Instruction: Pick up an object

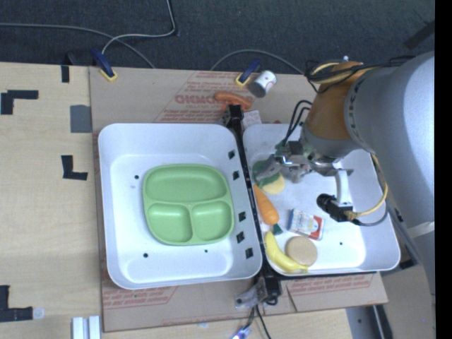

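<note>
Gripper (282, 162): finger state cannot be told. Lemon (273, 183) just below: being judged light, smooth, rounded; sides being favoured for grasping.

A wooden bench (42, 189) is sitting against dark carpet (212, 13), with a cable (141, 34) trailing across it.

Tray (188, 203) in left bin (120, 147).

Green tray (188, 204) (left bin (120, 147))
</note>
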Action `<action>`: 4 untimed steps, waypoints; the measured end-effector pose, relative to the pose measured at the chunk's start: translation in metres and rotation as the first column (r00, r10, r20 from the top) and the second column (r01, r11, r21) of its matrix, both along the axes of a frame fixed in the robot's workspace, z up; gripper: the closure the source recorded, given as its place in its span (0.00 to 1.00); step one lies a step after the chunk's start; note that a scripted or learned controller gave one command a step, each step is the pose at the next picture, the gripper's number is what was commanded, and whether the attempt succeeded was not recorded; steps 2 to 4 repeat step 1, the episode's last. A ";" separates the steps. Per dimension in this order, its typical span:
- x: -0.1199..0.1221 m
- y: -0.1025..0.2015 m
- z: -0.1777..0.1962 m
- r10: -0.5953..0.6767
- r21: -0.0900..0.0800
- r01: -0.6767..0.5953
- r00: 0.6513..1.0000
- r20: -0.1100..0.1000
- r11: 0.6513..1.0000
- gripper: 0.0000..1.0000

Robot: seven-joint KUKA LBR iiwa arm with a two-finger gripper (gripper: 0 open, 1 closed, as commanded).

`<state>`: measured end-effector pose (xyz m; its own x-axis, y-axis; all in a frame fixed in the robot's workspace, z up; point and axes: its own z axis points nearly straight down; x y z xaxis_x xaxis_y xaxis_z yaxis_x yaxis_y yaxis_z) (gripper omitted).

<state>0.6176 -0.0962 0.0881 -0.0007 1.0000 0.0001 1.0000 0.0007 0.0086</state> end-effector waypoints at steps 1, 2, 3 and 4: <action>0.003 0.002 0.014 0.002 0.005 -0.002 1.000 0.005 1.000 1.00; 0.003 0.002 0.014 0.002 0.005 -0.002 1.000 0.005 1.000 1.00; 0.003 0.002 0.014 0.002 0.005 -0.002 1.000 0.005 1.000 1.00; 0.003 0.002 0.014 0.002 0.005 -0.002 1.000 0.005 1.000 1.00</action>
